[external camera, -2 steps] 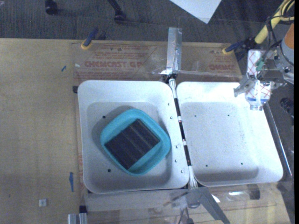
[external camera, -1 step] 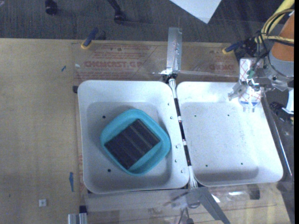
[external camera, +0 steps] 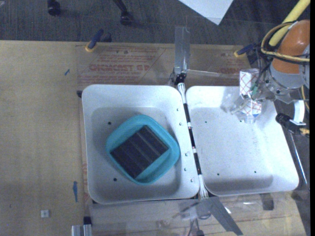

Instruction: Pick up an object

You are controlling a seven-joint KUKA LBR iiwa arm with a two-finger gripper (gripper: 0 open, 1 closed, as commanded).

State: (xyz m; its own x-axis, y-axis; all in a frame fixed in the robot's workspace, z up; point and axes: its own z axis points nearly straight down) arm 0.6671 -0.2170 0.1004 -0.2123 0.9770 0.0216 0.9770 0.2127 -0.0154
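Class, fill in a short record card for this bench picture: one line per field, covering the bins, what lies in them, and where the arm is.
left bin: holds a blue dish
blue dish: lies near the bin's middle, turned at a slant, with a dark ribbed insert inside it
right bin: white, beside the left bin, their edges meeting
arm: reaches in from the right, over the right bin's far right corner
gripper: over that corner, with a red-and-white patterned item at it; a hold cannot be confirmed

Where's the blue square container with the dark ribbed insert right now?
The blue square container with the dark ribbed insert lies tilted in the left white bin, near its middle.
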